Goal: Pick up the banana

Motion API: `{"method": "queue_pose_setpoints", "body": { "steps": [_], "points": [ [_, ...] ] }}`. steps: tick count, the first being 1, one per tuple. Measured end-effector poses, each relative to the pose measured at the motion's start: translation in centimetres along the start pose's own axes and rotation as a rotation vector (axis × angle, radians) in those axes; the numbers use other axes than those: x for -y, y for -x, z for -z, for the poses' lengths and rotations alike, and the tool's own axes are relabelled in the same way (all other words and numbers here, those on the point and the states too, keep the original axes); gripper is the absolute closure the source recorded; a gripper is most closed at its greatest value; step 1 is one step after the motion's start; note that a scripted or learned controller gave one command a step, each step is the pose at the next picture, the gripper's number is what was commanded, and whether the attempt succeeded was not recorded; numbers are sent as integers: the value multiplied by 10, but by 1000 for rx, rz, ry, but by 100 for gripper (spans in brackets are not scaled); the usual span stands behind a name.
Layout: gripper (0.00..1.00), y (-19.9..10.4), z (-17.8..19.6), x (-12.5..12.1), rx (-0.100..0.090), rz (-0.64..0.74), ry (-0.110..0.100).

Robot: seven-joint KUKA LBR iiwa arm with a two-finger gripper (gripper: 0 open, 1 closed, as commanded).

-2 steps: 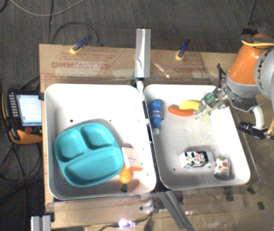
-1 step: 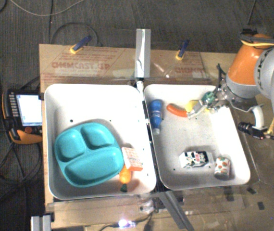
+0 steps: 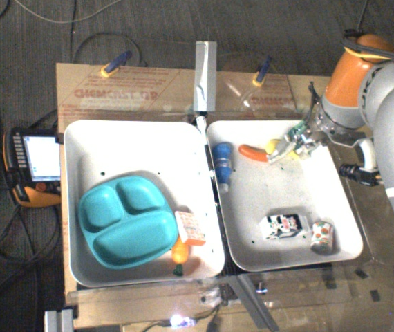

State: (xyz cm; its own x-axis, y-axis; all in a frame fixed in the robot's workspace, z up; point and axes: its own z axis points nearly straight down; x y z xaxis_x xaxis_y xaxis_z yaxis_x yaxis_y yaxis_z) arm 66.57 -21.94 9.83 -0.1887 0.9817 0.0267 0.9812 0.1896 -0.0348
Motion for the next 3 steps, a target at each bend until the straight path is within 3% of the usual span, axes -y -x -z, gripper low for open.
{"method": "queue_pose_setpoints", "body": {
  "steps": [1,2,3],
  "points": [
    [100,4,8,0,22,0,14],
    [100,-26,6,-6,31,238,24],
    [0,-26,6,-7,33,238,28]
  ]
}}
